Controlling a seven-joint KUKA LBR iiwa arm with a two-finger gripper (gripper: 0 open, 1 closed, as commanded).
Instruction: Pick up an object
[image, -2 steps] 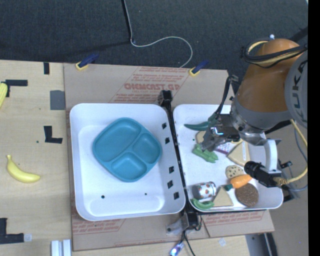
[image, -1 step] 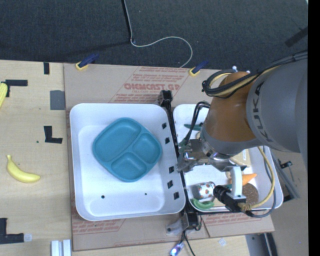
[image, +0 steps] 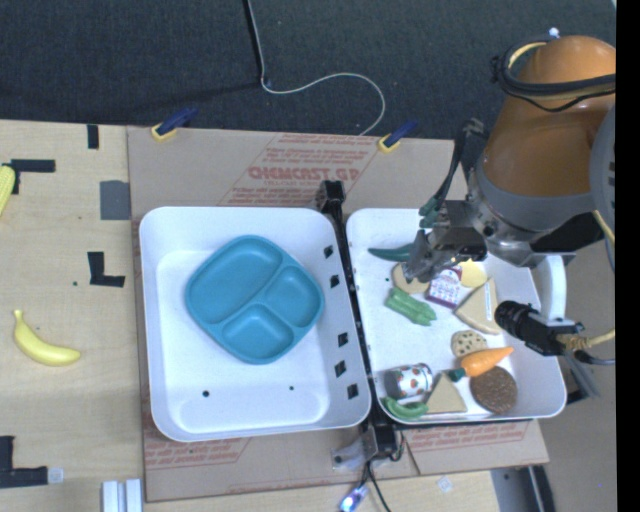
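Note:
My gripper (image: 428, 258) hangs low over the back part of the right bin (image: 545, 405), under the orange and grey wrist. Right below and beside it lie a purple carton (image: 445, 288), a green pea pod (image: 411, 307) and a green leafy toy (image: 390, 252). A tan round piece (image: 405, 275) sits partly under the gripper. Nothing can be made out held in the gripper. Toward the front of the same bin are a cheese wedge (image: 481, 306), a cookie (image: 466, 343), a carrot (image: 484, 360), a brown patty (image: 494, 391) and a silver can (image: 410, 380).
The left bin (image: 170, 240) holds a blue divided plate (image: 255, 298). A yellow banana (image: 42, 343) lies on the bench far left. A black cylinder (image: 525, 325) juts over the right bin's right side. A black divider (image: 345, 300) separates the bins.

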